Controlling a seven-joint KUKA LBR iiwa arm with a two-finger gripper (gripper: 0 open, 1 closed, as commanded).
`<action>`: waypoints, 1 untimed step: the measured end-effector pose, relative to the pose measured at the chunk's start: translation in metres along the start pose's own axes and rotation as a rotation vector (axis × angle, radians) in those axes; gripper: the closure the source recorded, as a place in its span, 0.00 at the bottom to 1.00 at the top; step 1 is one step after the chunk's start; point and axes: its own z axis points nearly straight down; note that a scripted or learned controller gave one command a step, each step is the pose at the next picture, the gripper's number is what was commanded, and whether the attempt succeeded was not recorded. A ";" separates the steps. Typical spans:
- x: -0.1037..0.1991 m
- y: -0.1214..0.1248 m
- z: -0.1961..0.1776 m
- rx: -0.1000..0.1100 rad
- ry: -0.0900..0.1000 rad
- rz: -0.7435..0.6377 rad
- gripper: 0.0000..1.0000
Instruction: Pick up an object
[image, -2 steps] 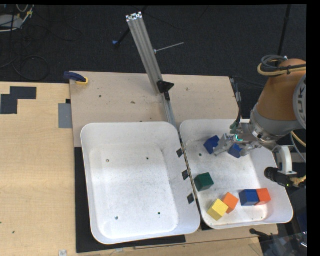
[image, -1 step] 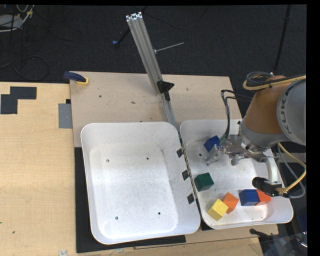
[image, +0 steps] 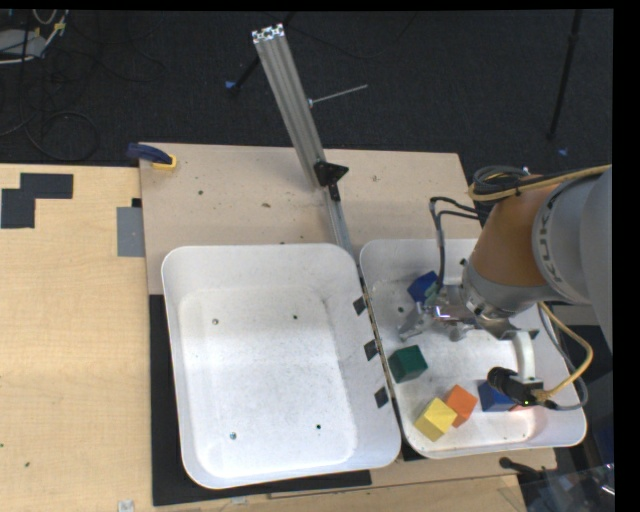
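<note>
In the right bin (image: 560, 425) my gripper (image: 422, 312) reaches in from the right and hangs low over the bin's upper left part. A blue block (image: 423, 286) lies right at the gripper's tip, partly covered by it; whether it is held I cannot tell. A dark green cube (image: 407, 362) sits just below the gripper, apart from it. Further toward the front lie a yellow block (image: 435, 418), an orange block (image: 461, 402) touching it, and another blue block (image: 494, 398).
The left bin (image: 260, 290) lies beside the right one, with black clips along the shared rim (image: 370, 348). A slanted aluminium bar (image: 296, 110) rises behind the bins. The arm's orange band (image: 505, 245) and cables overhang the right bin's back right.
</note>
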 end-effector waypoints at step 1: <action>-0.001 0.000 -0.011 0.001 0.001 0.007 1.00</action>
